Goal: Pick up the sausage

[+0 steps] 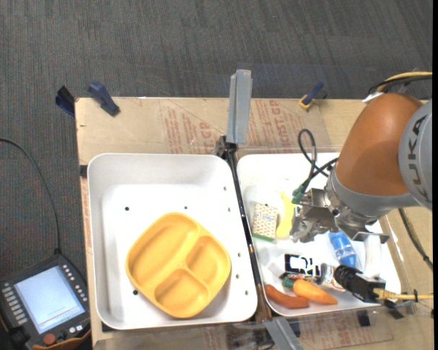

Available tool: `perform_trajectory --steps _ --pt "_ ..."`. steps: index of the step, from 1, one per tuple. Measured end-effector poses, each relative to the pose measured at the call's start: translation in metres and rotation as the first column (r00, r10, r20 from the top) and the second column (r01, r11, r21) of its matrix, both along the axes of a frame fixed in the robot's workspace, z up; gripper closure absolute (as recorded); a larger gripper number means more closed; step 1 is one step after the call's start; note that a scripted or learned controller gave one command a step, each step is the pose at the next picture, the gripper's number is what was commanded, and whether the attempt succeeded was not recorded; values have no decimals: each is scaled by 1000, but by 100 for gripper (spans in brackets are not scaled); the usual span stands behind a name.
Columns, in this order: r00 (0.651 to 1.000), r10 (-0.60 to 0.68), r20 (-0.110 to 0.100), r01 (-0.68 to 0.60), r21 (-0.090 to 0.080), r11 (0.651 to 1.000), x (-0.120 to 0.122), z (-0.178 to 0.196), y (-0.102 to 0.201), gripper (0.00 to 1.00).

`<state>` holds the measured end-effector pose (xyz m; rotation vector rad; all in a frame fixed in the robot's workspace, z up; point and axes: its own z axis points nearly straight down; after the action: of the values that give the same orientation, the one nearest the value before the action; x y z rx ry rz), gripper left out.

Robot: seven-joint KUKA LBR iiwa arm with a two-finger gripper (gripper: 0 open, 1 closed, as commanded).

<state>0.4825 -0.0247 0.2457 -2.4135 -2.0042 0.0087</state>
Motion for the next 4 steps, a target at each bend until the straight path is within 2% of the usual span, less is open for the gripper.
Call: perform_trajectory --steps 1,2,3,4 --pt "909 -417 -3 416 -3 909 -7 -37 1 100" --pt "740 -672 -4 672 -7 740 -8 -63 -2 100" --pt "676 -737 2 737 -7 676 24 -2 13 100" --pt "802 -598 -4 598 -5 802 22 -48 -71 100"
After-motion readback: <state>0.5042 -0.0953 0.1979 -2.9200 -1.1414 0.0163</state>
